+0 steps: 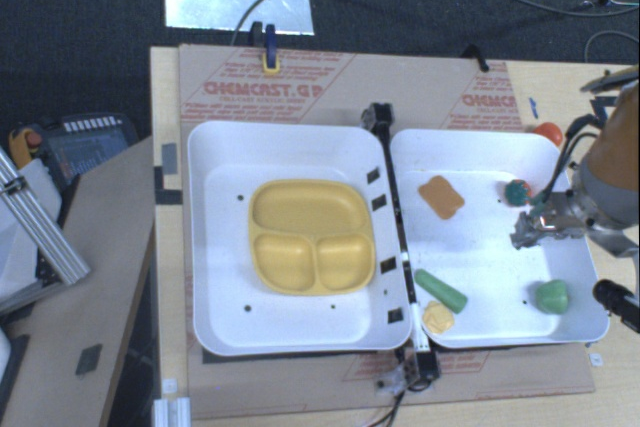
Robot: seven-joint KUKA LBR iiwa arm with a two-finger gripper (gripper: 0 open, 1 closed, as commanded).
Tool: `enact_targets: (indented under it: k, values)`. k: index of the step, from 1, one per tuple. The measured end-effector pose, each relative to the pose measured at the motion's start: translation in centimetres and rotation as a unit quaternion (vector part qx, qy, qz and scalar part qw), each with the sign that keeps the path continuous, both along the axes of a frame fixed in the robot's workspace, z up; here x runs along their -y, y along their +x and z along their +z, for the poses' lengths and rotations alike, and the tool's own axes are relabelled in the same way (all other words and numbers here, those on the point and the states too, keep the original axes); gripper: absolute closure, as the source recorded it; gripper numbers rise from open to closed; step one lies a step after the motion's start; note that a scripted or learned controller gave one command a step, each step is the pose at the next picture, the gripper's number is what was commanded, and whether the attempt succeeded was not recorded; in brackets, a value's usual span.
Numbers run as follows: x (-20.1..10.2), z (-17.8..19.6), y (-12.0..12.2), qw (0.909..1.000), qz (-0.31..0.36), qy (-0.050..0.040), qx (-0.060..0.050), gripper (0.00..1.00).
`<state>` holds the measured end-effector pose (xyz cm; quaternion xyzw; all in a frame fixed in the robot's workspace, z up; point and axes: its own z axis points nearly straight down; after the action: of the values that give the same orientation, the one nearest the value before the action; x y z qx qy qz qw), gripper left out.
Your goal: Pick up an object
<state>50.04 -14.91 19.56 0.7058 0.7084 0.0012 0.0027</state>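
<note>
Across the right bin lie five objects; the hand hovers, grip unclear.

the right bin has bare floor in its middle, with an orange piece far left, a teal ball far right, a green cylinder near left and a green lump near right ringing it.

Bright even overhead light, glare on white bins, slightly soft.
</note>
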Motion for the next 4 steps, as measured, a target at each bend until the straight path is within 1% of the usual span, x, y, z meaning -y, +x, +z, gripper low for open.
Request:
enact_targets:
  k: [1,2,3,4]
  values:
    - [0.4,4.4,0.5,1.0,0.0,0.0002,0.0,1.0]
    - [-5.4,3.3,0.6,1.0,0.003,0.0015,-0.002,1.0]
    - [-10.8,4.3,0.8,1.0,0.004,0.0019,-0.001,1.0]
    - [-16.1,3.0,0.5,1.0,0.003,0.0019,-0.002,1.0]
